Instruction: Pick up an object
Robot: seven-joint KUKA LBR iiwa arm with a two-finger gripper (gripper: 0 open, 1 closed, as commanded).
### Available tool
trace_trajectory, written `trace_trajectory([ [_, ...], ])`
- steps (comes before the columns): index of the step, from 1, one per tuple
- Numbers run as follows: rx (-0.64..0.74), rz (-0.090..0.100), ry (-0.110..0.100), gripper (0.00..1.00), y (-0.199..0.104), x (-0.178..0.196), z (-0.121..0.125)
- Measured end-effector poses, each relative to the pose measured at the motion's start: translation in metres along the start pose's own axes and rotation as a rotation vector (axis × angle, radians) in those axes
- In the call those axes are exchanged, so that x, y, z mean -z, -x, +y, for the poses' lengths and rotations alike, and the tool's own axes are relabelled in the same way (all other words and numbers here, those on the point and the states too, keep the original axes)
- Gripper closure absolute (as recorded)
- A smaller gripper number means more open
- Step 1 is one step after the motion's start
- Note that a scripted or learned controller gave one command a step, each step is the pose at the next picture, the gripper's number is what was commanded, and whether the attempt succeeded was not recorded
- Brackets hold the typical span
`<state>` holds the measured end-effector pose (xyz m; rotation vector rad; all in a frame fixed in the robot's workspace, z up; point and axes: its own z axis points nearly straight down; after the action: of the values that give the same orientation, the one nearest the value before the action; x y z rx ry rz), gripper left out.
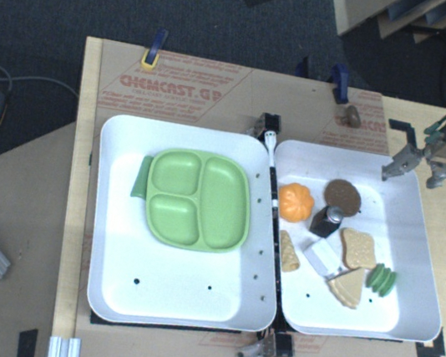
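The tool (417, 170) hangs over the far right corner of the right bin (423, 249), fingers spread wide with nothing between them. Below it in that bin lie an orange (295, 202), a brown disc (343, 196), a dark cylinder (327, 221), two bread slices (357, 248), a white block (322, 256) and a green piece (381, 280) (all clustered close together). The left bin (107, 264) holds a green divided plate (197, 200). Both bins sit on the desk (91, 109).

- Single fixed camera above the counter (221, 88), looking down at a slant.
- Both bins, left (107, 264) and right (405, 306), lie fully in frame at middle distance.
- Floor shows beyond the counter's far edge.
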<state>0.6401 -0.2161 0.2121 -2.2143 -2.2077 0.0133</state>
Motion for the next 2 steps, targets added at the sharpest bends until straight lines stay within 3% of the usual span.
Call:
trace_trajectory([
  [1, 0.003, -0.004, 0.015, 0.0, -0.001, 0.01, 0.003],
  [2, 0.003, -0.004, 0.013, 0.0, 0.001, -0.05, -0.002],
])
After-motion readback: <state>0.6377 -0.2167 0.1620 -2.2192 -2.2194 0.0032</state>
